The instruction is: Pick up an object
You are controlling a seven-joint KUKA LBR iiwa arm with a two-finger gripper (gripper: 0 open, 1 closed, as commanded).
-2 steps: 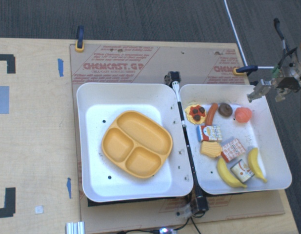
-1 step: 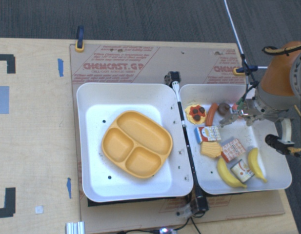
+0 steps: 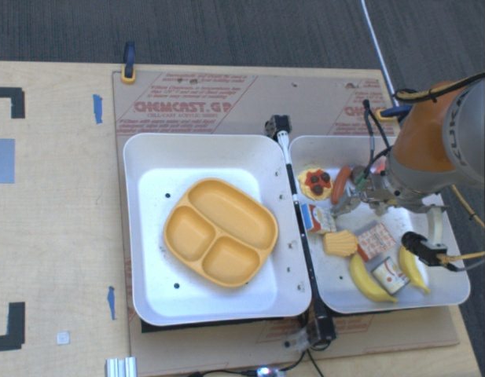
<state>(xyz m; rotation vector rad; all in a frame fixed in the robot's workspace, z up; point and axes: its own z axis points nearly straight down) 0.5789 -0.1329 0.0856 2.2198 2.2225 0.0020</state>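
Arm reaches in from the right, over the right bin. Pincer sits low at the bin's upper-left area, just beside the red sausage and the pizza slice; can't tell whether it's clenched or released, nothing visibly between its tips. Rest of the clutter in the same bin: cheese wedge, small red-and-white box, two bananas, carton between them. Left bin holds a yellow divided plate, upright, three compartments. Both bins on the table.
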